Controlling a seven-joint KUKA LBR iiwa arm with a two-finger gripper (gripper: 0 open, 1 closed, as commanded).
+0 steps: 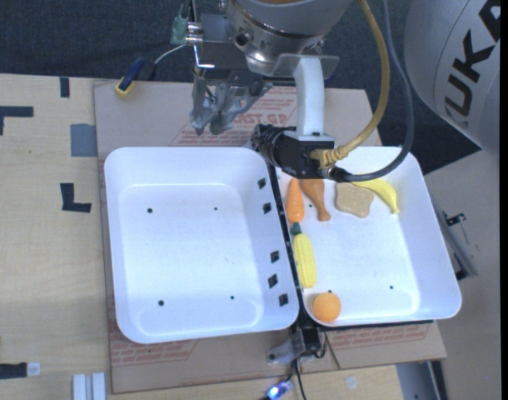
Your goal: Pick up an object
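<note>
The pale wooden bench (pixel 37 248) has several black marks on its left part. Near its far edge lies one small blue and yellow tool (pixel 129 77) with a thin cable. One brown cardboard sheet with red print (pixel 146 119) lies under both bins.

The left shallow white plastic bin (pixel 187 248) shows four small dark dots on its floor.

The grey two-finger gripper (pixel 214 119) is over the cardboard sheet, just beyond the far rim of the left bin and near that bin's far right corner. I cannot tell whether the gripper is open or closed. It is well apart from the objects of the task.

All of these objects are in the right shallow white plastic bin (pixel 379 257). There are six, one of each kind. One orange toy carrot with a green end (pixel 295 198) lies along the left wall. Just below it, along the same wall, lies one yellow toy corn cob (pixel 303 259). One brown toy drumstick (pixel 315 194) lies just beside the carrot on its right. One round orange toy fruit (pixel 326 307) sits in the near left corner. One tan toy bread slice (pixel 352 200) lies near the far wall. One yellow toy banana (pixel 385 194) lies just right of the bread slice.
</note>
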